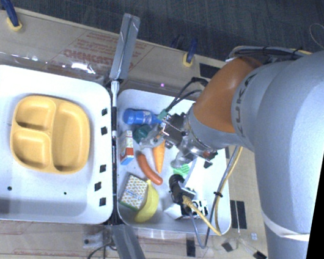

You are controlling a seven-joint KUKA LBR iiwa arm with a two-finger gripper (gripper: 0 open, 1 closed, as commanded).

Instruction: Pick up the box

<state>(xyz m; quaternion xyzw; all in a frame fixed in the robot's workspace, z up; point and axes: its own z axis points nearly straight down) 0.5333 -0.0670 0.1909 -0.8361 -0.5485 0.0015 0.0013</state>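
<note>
**Box flat in the right bin's near-left corner**

The box (134,191) — pale, finely checked — lies flat in the right bin (214,222). Its long axis runs roughly near to far, with a yellow fruit (148,207) just beside it. The arm (228,106) hangs over the bin's middle, apart from the box — I cannot tell whether the jaws are wide or narrow.

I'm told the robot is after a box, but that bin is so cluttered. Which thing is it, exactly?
Find the white bin on the picture's right, then its lower-left corner. The box lies flat there, against a yellow fruit, just below an orange sausage shape. Unlike those rounded, plain-coloured neighbours, it is square-cornered with a pale green chequered top.
</note>
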